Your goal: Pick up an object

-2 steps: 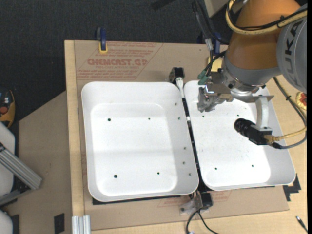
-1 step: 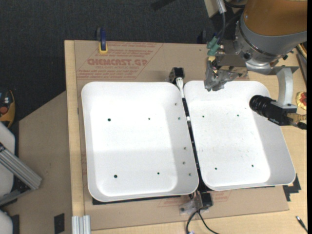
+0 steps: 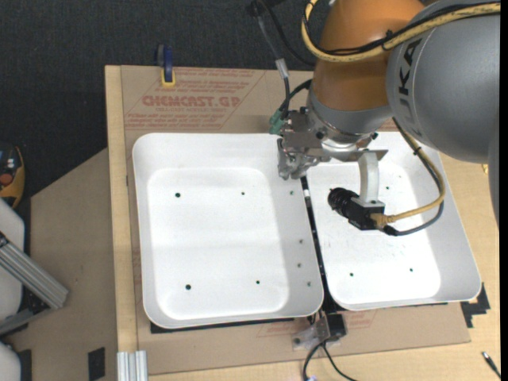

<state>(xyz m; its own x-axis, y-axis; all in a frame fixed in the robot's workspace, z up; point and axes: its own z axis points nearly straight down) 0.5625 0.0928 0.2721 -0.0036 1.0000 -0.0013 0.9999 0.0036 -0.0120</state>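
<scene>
My gripper [image 3: 292, 163] hangs low over the far end of the seam between the two white bins, under the grey wrist and orange band [image 3: 361, 22]. Its tip sits at the far right corner of the left bin [image 3: 144, 213], beside the right bin's [image 3: 397, 280] left wall. A black cylindrical unit [image 3: 353, 209] with a yellow cable is fixed to a white bracket on the wrist and hovers over the right bin. The arm hides the far part of the right bin. Whether anything is in the gripper cannot be made out.
Both bins rest on a brown board [image 3: 198, 94] with a blue clamp [image 3: 166, 63] at its far edge. A small connector and cable [image 3: 321, 332] lie at the near edge between the bins. Metal framing [image 3: 28, 276] stands at the left.
</scene>
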